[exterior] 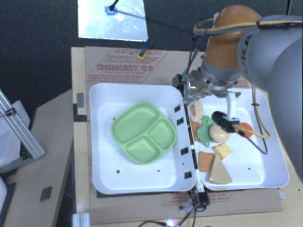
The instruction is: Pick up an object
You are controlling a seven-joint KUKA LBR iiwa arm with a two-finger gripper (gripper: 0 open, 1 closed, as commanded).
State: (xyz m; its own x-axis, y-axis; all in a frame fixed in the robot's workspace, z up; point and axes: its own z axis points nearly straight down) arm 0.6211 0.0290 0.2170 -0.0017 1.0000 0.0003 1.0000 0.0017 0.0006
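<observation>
Two white bins, side by side. Do you count the same?

B: Yes, a left bin (102,176) and a right bin (267,174), touching along the middle. One thing lies in the left: a green plate (142,132) with three compartments, flat and near the centre.

A: And in the right?

B: Eight pieces that I can separate, all crowded into its left half. One green leafy piece (206,129) touches one pale round piece (218,134). Below them are one yellow block (223,151), one orange-brown square (205,161) and one tan wedge (219,172), with the wedge nearest the front rim. One red-orange piece (246,126) lies to the right of the round one. By the dividing wall there is one beige piece (197,110) and, just below it, one small orange bit (195,125).

A: Where is the gripper (193,96)?

B: Over the far left corner of the right bin, close to the divider and just above the beige piece. Whether it is spread or pinching anything I cannot tell, because the wrist hides that from this angle.

A: What stands in the way?

B: The grey arm (277,51) covers the bin's far right corner. Four black clips (180,122) sit along the left bin's inner wall.

A: And around the bins?

B: One printed cardboard sheet (123,66) lies under both, one shiny panel (111,13) sits behind them, and one metal rail (19,129) stands well off to the left.
</observation>
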